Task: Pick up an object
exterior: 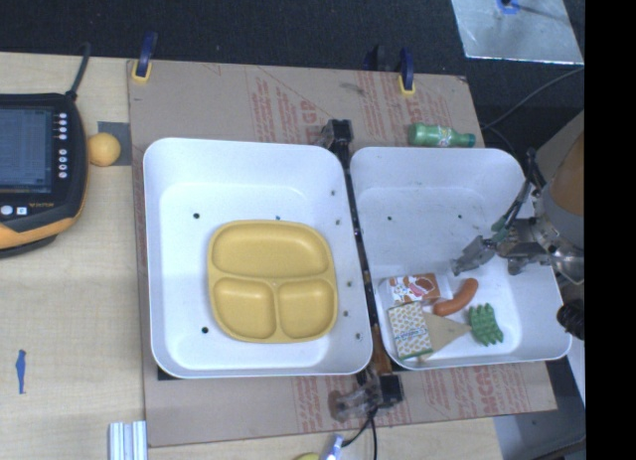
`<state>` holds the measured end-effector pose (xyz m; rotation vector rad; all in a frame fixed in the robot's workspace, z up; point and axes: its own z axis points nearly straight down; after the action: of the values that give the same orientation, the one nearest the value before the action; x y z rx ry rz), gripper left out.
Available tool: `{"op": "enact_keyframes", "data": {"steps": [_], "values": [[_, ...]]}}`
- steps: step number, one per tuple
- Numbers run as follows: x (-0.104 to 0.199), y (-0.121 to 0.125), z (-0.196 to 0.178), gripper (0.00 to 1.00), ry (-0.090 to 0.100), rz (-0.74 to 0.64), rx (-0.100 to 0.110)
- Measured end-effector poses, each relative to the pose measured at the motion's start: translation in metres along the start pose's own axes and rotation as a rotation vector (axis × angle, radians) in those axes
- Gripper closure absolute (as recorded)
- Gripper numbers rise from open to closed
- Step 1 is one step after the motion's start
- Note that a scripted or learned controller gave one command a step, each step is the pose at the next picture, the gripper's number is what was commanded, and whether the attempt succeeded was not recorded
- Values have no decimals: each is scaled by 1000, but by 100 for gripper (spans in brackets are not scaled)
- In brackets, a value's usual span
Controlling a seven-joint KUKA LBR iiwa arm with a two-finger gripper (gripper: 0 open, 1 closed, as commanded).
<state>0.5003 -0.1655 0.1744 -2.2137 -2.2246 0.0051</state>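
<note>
My end effector (475, 257) hovers released just above the sausage (456, 297); crowded neighbours risk a deflected, empty grab.

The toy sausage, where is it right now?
The toy sausage lies in the right bin, near its front, between the small carton and the green toy, just below the gripper.

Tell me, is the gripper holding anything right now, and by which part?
Nothing is held. The gripper hangs in the right bin above the sausage, with bare bin floor under it and no object in it.
</note>
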Motion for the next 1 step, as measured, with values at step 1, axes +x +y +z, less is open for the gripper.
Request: {"op": "enact_keyframes", "data": {"steps": [1], "values": [[19,84,83,0,0,-1,0]]}}
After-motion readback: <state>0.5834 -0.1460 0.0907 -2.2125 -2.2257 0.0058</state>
